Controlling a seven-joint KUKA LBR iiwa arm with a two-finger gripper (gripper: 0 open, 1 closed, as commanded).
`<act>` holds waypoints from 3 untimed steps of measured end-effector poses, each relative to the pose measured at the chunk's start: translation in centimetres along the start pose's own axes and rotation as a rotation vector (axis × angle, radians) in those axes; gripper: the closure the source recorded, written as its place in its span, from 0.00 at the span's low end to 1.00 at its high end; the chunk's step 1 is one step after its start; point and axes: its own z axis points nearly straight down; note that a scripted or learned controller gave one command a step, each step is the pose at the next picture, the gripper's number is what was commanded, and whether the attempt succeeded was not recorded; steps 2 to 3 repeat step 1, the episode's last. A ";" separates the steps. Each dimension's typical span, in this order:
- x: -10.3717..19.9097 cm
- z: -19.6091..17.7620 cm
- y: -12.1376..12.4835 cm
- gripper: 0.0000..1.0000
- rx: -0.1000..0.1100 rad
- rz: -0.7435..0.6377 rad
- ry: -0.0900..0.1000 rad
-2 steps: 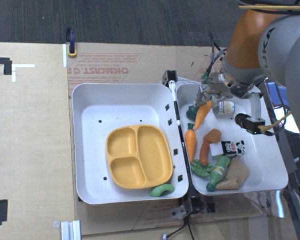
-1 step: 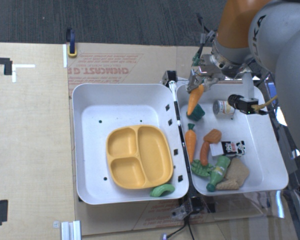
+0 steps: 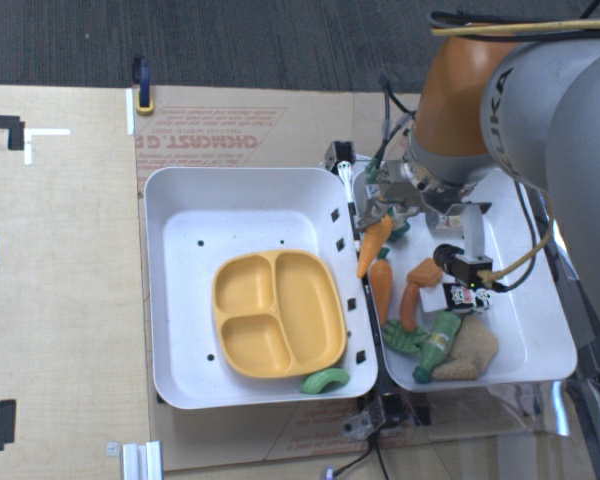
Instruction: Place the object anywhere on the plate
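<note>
Not much done yet: the plate [image 3: 278,313] sits bare in the left bin [image 3: 170,268]. The gripper [image 3: 380,218] hangs over the right bin's left edge with a carrot [image 3: 372,246] right under it. Can't tell if it's clamped. Carrot's long axis runs near vertical, tip pointing down-left.

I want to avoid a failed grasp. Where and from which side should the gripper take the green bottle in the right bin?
Probably grip the green bottle across its middle from above: it lies flat, and its sides look freer there than at its ends.
</note>
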 end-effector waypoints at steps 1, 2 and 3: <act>0.0 0.0 0.0 0.00 0.000 0.001 0.000; 0.0 0.0 0.0 0.00 0.000 0.001 0.000; 0.0 0.0 0.0 0.00 0.000 0.001 0.000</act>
